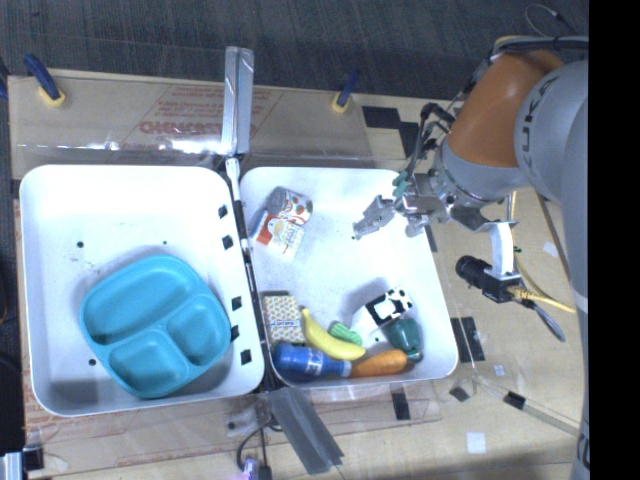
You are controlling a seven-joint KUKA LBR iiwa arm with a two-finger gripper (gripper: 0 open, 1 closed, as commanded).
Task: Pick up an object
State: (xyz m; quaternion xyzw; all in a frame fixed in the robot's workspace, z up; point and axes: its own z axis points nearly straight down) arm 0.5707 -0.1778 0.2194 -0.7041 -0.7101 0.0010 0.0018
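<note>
Bottle: blue bottle (305, 362) lies on its side along the near wall of the right bin (330, 268), touching a carrot (380, 363).
Banana: yellow banana (330, 338) rests across the bottle's top, beside a small patterned packet (281, 318).
Corner pile: a green item (407, 335) and a black-and-white toy (388, 306) crowd the near right corner.
Tray: blue divided tray (153, 325) sits in the near half of the left bin (60, 268).
Carton: small red and white carton (284, 219) lies tilted towards the far left of the right bin.
Gripper: gripper (372, 218) hovers over bare floor in the far right of that bin, well apart from carton and pile; fingers look slightly apart, with nothing between them.
Arm: grey arm (550, 118) with orange band reaches in from the right.
</note>
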